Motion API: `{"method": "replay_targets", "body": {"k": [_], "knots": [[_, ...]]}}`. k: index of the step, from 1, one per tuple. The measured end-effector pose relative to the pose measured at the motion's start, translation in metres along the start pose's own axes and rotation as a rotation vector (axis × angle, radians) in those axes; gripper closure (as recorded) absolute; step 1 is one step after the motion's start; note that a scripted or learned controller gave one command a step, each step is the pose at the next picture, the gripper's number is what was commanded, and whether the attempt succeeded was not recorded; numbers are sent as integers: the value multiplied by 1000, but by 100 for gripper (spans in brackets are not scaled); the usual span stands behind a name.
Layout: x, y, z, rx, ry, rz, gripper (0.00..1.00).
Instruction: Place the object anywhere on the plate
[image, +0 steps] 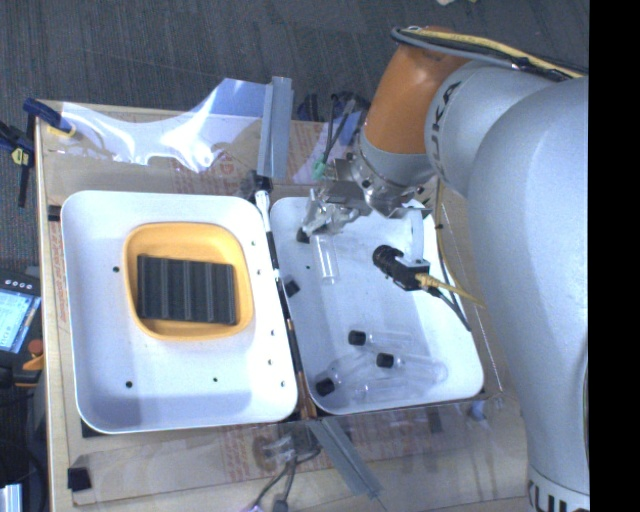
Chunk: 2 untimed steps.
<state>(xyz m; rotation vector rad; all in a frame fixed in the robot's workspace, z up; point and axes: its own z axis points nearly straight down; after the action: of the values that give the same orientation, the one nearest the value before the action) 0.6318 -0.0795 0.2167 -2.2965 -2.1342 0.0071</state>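
The gripper (318, 222) sits over the right bin (455, 330), upper-left corner; finger state cannot be determined. Clear tubes (385, 362) lie in that bin. The yellow plate (186, 240) occupies the left bin (90, 330).

The plate (150, 246) sits in the left bin (90, 390). In the right bin (455, 330), the gripper (318, 222) hangs at twelve o'clock, a tube (326, 260) just below; more tubes (390, 365) lie toward six.
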Motion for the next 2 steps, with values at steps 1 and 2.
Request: {"method": "replay_targets", "body": {"k": [1, 2], "knots": [[35, -8, 11, -1, -2, -305, 100], [44, -8, 25, -3, -3, -582, 100]]}}
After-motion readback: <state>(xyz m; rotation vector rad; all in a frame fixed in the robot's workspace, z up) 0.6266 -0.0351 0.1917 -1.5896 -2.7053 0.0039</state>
